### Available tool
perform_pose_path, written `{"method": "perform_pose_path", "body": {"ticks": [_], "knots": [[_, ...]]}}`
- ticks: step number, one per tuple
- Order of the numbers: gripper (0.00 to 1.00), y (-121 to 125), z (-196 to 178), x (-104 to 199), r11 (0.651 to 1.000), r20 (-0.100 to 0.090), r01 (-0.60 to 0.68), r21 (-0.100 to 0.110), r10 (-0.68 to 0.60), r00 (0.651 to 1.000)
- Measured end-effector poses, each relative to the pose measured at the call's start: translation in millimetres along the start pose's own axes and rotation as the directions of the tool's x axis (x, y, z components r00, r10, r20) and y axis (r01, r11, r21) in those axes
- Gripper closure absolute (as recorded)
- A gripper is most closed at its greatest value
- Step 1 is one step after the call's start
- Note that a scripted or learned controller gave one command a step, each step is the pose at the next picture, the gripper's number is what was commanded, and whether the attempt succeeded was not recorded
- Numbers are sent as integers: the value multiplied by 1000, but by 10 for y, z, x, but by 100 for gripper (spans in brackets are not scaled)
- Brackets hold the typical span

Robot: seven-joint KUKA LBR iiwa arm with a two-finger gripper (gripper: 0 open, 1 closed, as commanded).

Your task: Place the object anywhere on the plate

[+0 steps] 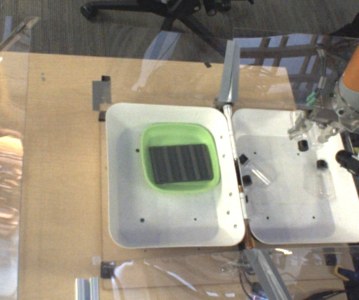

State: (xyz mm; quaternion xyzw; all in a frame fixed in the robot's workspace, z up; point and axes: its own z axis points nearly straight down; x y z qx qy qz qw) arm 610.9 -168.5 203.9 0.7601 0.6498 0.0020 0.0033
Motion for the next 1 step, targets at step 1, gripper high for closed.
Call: {"method": "perform_pose_path", "body": {"ticks": [1], "knots": [[0,1,-2,0,1000,0,0,0,0,1000]]}}
